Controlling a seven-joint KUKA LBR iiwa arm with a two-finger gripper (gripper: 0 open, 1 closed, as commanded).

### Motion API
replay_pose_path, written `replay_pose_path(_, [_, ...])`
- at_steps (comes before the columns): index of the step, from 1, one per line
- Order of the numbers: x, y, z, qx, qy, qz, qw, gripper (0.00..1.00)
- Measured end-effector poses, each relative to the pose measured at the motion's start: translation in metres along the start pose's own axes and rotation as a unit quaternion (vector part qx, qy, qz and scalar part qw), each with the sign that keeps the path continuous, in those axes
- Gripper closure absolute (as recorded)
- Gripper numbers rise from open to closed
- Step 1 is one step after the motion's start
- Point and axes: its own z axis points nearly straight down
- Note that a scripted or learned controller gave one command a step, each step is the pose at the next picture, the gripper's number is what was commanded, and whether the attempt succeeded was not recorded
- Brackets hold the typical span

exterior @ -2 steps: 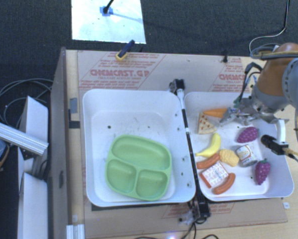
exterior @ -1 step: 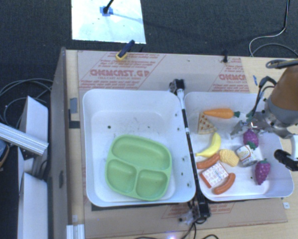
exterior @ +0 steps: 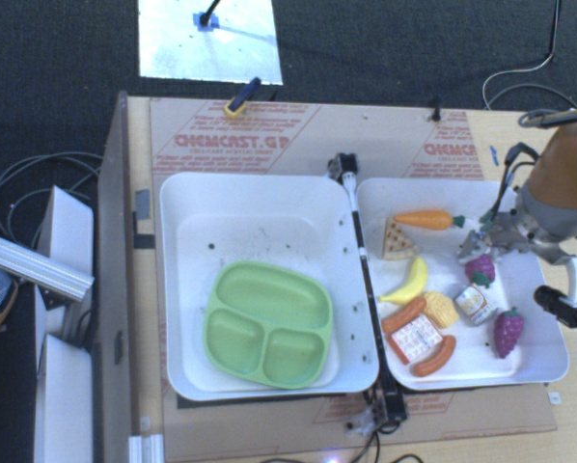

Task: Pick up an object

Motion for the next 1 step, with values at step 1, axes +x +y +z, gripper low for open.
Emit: replay_pose_path(1, [0.0617,0.0489,-0.0271,0.001,0.001,-0.001,1.0,1.0])
